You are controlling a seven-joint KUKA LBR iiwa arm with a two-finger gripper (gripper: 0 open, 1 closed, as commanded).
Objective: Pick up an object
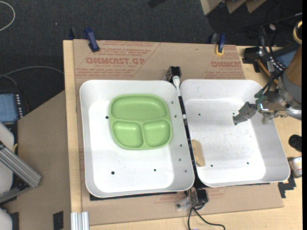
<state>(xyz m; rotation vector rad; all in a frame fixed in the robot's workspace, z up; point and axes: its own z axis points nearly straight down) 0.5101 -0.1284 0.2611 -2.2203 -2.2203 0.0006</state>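
From the camera above the bench, you saw the green three-compartment plastic plate [140,121] lying flat in the far half of the left shallow white bin [96,171], well apart from the arm. A small flat tan wooden piece [198,153] rested at the left edge of the right shallow white bin [259,162], near its front. The grey two-finger gripper [243,114] hung over the right bin's far right part; you could not tell how far its fingers were spread, and nothing showed between them.
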